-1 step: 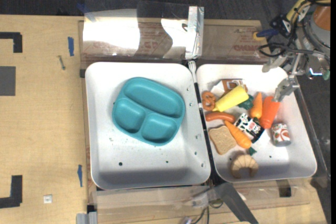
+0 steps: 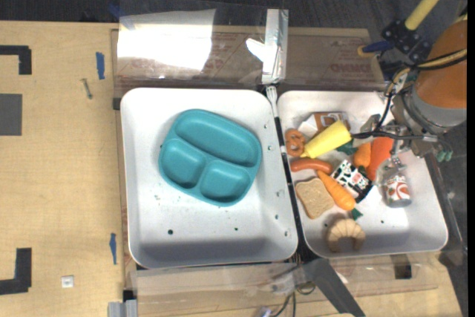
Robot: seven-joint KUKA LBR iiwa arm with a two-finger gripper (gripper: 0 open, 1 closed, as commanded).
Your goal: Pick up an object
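since claw (image 2: 392,152) sits low over right bin (image 2: 434,234) clutter, can't tell jaw state. target options: croissant (image 2: 346,231) near edge, bread slice (image 2: 315,197), corn (image 2: 327,139). croissant stands apart, go there, descend vertical, avoid carrot (image 2: 340,193) pile.

Robot lab: plywood bench (image 2: 52,159) w/ tape marks, 2 white bins (image 2: 141,182), toy food (image 2: 326,139).

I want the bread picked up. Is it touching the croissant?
Apart. The camera view shows bare white bin floor between the bread slice and the croissant below it.
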